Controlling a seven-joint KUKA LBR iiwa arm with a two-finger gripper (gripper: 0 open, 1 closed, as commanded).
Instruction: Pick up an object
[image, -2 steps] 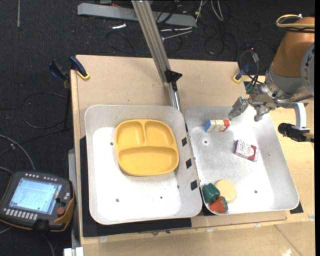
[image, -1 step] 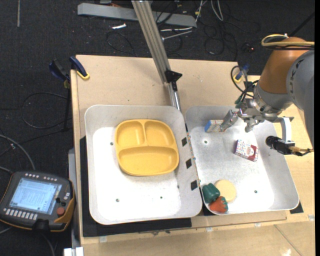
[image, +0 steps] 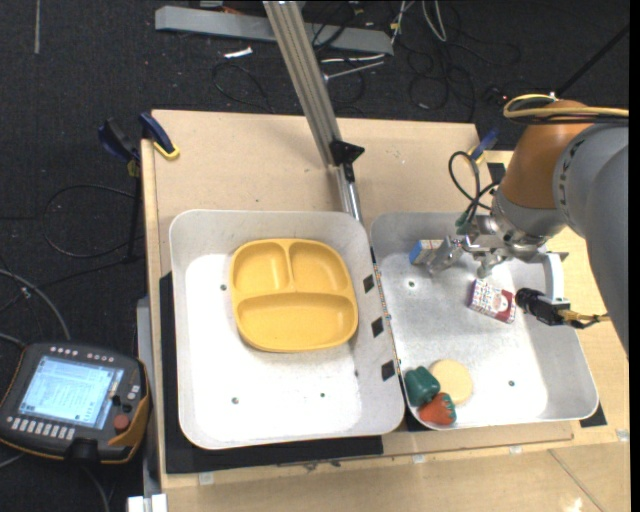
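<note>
Red-and-white carton (image: 491, 299) lies flat, long axis slanting down-right

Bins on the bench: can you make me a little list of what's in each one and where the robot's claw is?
left bin: a yellow tray with three sections
right bin: a small red-and-white carton, a green toy, a red toy, a pale round piece
toys: bunched at the right bin's near left corner
carton: lying near the middle of the right bin
claw: over the right bin's far part, just behind the carton
arm: reaches in from the right
</note>
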